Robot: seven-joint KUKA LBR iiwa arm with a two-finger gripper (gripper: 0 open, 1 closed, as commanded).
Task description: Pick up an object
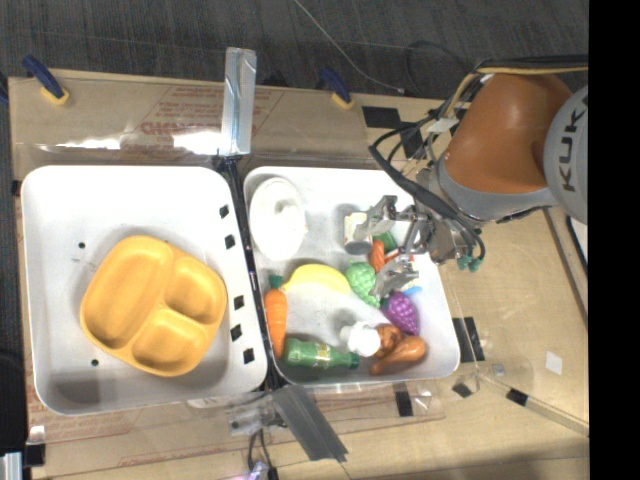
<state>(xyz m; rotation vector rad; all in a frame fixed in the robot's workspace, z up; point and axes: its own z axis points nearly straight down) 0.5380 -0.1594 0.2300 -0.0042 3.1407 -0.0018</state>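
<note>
Well, my bench (520, 318) carries two white bins — the left bin (40, 268) has a yellow tray (152, 303). My pincer (392, 236) is spread, unladen, inside the right bin (320, 193), purple grapes (402, 312) at six o'clock, untouched.

Left bin (40, 268): holds a yellow divided tray (152, 303).
Bench (520, 298): brown, with blue clips (45, 78) at the back edge.
Cable (330, 38): runs across the dark floor.

On your counter (520, 318), the left bin (40, 268) holds the divided plate (152, 304). In the right bin (320, 183), the bowl (277, 215) lies at the back, the bottle (318, 354) at the front beside the carrot (276, 312).
</note>
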